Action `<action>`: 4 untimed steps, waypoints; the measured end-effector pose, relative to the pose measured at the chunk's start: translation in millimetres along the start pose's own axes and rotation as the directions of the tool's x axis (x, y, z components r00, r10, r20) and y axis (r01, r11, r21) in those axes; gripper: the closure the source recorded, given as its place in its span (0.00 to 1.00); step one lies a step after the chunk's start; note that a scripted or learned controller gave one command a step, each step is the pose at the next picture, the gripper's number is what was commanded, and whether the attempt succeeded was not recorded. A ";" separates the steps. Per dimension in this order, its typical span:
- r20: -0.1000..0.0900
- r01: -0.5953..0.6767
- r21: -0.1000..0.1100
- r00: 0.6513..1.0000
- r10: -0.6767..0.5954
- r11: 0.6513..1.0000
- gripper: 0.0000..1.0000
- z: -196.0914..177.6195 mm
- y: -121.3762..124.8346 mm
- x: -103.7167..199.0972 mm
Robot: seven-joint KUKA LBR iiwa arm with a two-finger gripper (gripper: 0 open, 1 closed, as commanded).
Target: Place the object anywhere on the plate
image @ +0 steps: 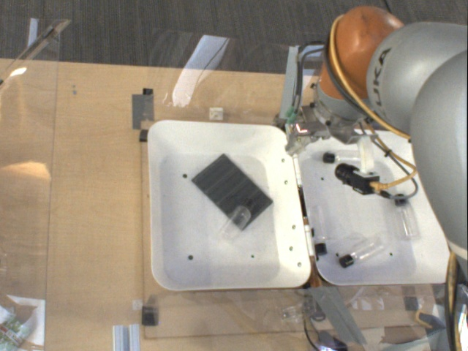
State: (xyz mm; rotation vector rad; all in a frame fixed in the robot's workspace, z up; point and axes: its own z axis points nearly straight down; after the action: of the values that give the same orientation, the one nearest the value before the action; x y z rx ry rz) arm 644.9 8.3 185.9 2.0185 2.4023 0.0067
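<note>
Lying on the lower corner of the dark plate (228, 185) is a small clear tube (238, 217); one end of it rests on the plate and the other end pokes out over the edge, above the white floor; the plate is flat and square, turned like a diamond, and sits near the middle of the left bin (155, 218); the gripper (298, 136) is up at the far end of the wall between the two bins, well apart from the tube and the plate; it holds nothing that can be seen, and it cannot be told if it is open or closed; the big grey arm (428, 79) hangs over the top of the right bin (344, 221); in that bin a capped tube (360, 253) lies near the front edge; both bins sit side by side on the wooden bench (80, 196).
</note>
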 end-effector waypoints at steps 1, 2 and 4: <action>0.002 -0.464 0.002 0.886 0.464 0.886 1.00 0.4 9.7 -14.6; 0.000 -0.399 0.002 0.917 0.399 0.917 1.00 0.2 -8.0 17.3; 0.003 -0.686 0.003 0.727 0.686 0.727 1.00 1.1 27.6 19.1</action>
State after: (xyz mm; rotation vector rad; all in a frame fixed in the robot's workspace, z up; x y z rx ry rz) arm 668.8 31.9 184.9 2.7657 1.4883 0.0027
